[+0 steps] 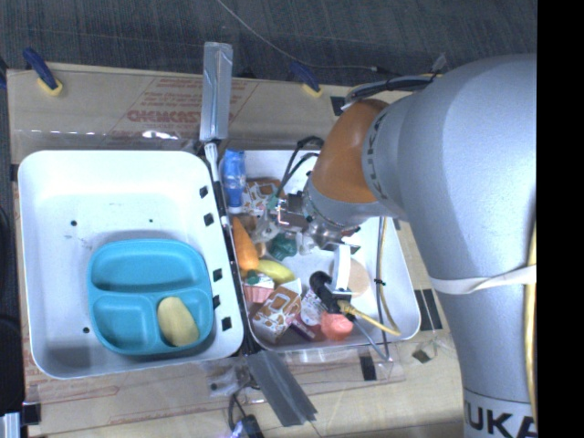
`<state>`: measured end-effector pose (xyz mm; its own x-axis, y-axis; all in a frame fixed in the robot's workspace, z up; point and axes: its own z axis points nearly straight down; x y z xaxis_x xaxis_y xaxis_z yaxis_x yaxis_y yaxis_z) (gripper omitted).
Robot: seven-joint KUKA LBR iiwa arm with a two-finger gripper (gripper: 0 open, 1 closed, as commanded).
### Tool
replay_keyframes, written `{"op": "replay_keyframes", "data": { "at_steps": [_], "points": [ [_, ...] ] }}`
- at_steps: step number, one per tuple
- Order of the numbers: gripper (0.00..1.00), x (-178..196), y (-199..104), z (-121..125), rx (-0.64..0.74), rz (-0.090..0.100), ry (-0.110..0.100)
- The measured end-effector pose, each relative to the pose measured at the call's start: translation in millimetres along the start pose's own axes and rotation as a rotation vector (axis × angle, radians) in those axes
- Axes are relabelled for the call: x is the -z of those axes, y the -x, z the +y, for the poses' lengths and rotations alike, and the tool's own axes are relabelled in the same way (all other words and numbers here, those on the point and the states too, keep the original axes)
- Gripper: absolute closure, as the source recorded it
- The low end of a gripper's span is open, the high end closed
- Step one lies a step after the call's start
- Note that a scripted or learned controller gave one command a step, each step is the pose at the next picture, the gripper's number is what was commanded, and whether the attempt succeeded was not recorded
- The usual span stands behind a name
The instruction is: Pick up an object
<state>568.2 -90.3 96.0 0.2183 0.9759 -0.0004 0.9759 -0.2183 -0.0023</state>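
My gripper [290, 229] hangs low in the right bin [408, 310], below the orange band of the arm [351, 158]. It sits among a pile of small items: a blue bottle [233, 170], an orange carrot [244, 247], a yellow banana [276, 269], a teal piece [283, 244], a snack packet [276, 308] and a pink toy [337, 325]. The gripper is right over the teal piece and the banana. The wrist hides the fingers and whatever lies beneath them.
The left bin [55, 199] holds a blue divided tray [146, 281] with a yellow potato-like object [178, 321] in its lower right compartment. A metal divider [216, 94] stands between the bins. Cables run along the arm into the right bin.
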Motion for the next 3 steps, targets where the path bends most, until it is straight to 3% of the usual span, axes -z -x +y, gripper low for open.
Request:
{"op": "replay_keyframes", "data": {
  "at_steps": [1,2,3],
  "points": [
    [0.0,-2.0,43.9,-8.3,-0.045,0.002,0.003],
    [1.0,10.0,42.5,-6.5,-0.04,0.003,0.007],
    [1.0,100.1,-47.7,21.7,0.184,0.002,0.003]
  ]
}}
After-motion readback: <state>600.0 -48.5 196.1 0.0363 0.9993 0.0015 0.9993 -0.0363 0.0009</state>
